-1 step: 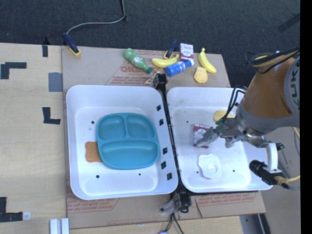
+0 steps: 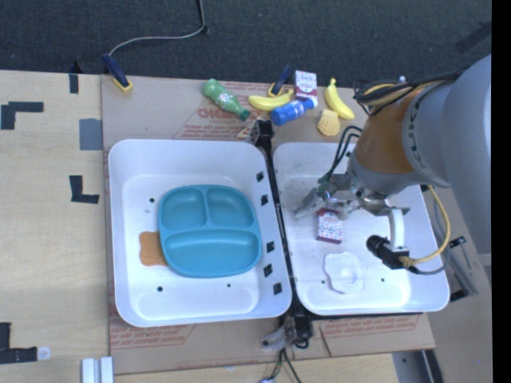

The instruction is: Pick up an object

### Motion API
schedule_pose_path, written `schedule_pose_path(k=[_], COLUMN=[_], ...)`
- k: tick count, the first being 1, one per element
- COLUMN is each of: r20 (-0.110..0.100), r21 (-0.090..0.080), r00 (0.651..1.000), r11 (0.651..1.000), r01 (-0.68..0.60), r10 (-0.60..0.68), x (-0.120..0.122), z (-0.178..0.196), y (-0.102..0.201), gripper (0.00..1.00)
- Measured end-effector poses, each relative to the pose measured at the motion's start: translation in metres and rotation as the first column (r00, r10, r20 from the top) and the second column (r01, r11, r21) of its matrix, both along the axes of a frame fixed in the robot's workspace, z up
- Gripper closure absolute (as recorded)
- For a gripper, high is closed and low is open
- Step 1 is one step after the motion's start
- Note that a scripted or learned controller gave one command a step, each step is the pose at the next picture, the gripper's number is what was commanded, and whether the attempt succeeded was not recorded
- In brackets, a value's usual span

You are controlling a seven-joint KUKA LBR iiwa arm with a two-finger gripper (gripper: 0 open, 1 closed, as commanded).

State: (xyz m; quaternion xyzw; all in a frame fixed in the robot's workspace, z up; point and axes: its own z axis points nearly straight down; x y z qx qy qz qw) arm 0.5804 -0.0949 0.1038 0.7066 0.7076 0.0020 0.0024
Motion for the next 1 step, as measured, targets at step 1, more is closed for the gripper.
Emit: schedule_pose_path(k=[1], r20=[0.0], r21=[-0.001], r00=[1.0], r11=[1.0], r01=[0.0], r10=[0.0], x=[0.0454], z=[-0.0176], y=[-0.0062], gripper=[0.0])
